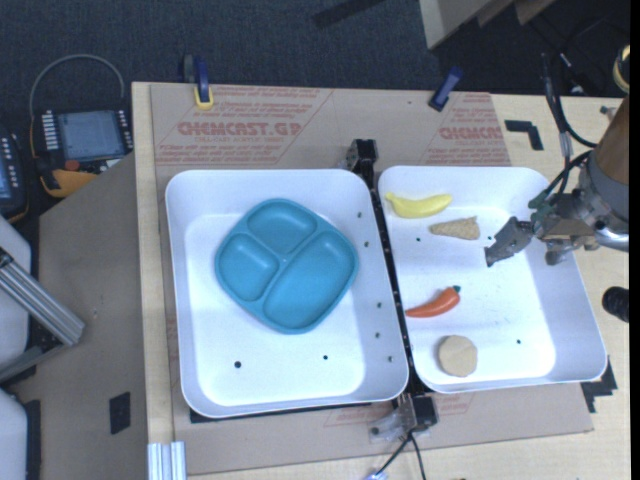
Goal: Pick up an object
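Worktop (pixel 300 118): brown board printed with red lettering, carrying both bins.
Left bin (pixel 190 268): shallow, white, rounded corners, small dark dots on its floor.
Right bin (pixel 560 358): shallow, white, touching the left bin along a dark seam at the middle.
Clamps: a yellow and blue clamp (pixel 202 80) on the board's far edge at left; a blue clamp (pixel 444 88) on the same edge farther right.
Handheld pendant (pixel 88 133): dark unit with a lit screen, off the board at far left, ringed by a looped cable.
Floor (pixel 300 18): dark blue-grey carpet beyond the board.
Aluminium rail (pixel 40 303): slanting at the lower left.
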Tool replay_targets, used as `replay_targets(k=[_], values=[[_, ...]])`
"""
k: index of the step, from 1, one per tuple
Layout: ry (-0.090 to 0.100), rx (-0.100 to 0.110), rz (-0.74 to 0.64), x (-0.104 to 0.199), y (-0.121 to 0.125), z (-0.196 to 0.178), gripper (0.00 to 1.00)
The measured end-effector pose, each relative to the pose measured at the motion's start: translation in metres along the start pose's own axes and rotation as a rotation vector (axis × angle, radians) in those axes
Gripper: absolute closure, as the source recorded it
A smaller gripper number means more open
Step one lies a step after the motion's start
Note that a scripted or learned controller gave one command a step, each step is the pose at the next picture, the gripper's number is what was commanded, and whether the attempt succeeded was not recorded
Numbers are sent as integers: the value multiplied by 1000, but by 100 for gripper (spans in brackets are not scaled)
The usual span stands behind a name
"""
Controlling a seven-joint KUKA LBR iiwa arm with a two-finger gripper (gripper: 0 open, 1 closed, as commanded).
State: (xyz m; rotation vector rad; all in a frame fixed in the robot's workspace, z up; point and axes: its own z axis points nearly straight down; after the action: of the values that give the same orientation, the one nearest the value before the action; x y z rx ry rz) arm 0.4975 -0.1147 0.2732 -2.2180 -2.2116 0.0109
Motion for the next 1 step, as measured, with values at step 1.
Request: replay_targets(k=[1], values=[[-2, -12, -3, 0, 2, -6, 0]])
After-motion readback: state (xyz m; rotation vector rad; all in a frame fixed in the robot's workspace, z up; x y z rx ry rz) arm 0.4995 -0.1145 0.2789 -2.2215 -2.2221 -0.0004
